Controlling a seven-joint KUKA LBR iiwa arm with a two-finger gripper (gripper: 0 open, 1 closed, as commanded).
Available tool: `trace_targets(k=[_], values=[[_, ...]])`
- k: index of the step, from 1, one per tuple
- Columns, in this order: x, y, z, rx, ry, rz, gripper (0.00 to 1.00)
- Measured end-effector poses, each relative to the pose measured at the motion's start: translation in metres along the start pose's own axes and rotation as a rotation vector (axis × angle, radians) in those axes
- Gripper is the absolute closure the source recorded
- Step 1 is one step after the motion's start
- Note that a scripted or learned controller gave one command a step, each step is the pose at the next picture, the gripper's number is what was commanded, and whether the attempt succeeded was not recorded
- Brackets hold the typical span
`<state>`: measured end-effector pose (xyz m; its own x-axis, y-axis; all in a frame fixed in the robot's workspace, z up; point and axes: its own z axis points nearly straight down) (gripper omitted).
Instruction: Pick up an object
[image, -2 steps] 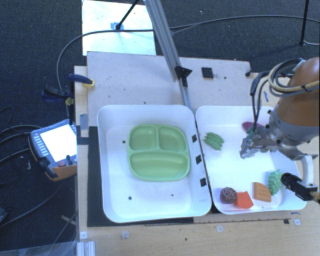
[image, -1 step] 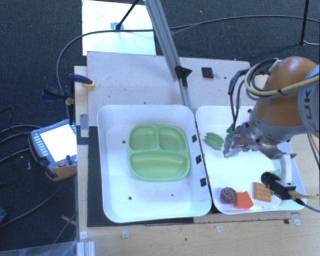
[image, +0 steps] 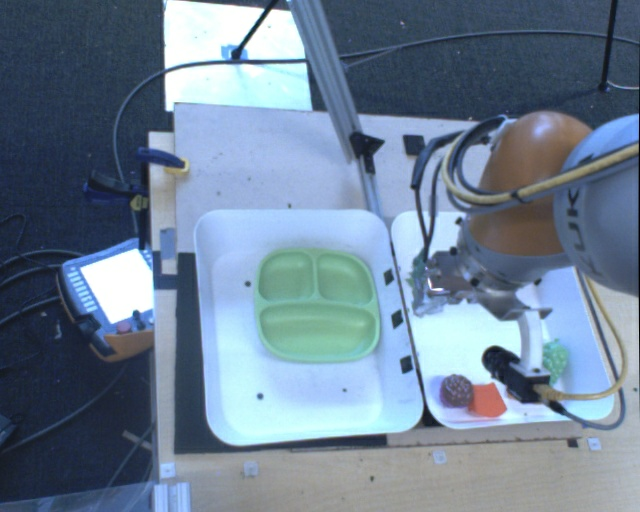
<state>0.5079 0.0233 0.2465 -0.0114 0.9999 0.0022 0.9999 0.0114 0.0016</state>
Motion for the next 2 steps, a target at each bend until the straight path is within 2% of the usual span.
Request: trace_targets(k=[1, 2], values=[[0.052, -0.002, 0.002, 0.000, 0.000, 0.001, 1.00], [0.085, -0.006, 0.030, 0.004, -0.001, 0.003, 1.00]])
